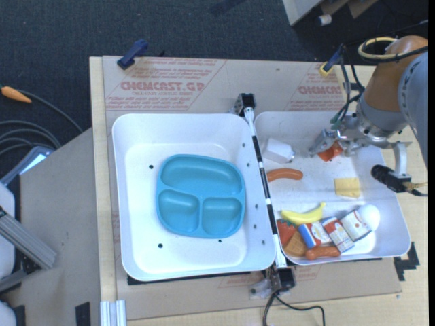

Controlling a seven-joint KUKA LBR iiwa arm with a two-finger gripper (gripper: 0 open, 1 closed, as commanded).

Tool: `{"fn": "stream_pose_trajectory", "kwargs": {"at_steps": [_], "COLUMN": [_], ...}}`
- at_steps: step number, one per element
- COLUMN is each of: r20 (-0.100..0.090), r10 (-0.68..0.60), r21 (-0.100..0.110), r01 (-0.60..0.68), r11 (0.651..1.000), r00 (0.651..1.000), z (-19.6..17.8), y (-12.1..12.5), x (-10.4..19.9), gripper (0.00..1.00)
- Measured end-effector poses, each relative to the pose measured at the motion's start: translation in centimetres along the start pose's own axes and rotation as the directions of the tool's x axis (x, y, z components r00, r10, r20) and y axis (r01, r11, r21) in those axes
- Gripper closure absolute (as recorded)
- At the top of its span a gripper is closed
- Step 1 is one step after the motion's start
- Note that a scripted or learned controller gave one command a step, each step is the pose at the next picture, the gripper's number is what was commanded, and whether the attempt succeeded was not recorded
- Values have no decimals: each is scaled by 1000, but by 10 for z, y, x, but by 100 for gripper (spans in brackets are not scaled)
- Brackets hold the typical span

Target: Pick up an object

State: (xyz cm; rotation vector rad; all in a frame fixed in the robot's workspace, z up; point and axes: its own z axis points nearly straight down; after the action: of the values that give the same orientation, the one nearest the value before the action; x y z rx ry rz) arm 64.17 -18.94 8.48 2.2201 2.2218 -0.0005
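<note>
Closing on the small red-orange object (330,153) at the back of the right bin (387,246), the gripper (331,145) appears to be grasping it, so lifting should go straight up, slowly, clear of the white block (279,151) nearby.

Single fixed camera above the bench (170,80), looking down at a slant, both white bins (136,134) in frame

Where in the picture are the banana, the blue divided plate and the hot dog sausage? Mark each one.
banana (304,214): camera view, middle of its curved body.
blue divided plate (197,170): camera view, upper compartment floor.
hot dog sausage (284,175): camera view, mid-length.
</note>
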Motion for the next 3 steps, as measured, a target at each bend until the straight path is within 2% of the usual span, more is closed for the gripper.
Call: {"fn": "stream_pose_trajectory", "kwargs": {"at_steps": [1,2,3], "r20": [2,-1,-2], "r10": [-1,0,0], "r21": [-2,-1,1], "r01": [1,0,0], "r11": [1000,1000,1000], "r00": [1000,1000,1000], "z": [-11,-87,-147], "y": [1,-4,-35], "x": [0,45,105], "gripper": [100,100,100]}}
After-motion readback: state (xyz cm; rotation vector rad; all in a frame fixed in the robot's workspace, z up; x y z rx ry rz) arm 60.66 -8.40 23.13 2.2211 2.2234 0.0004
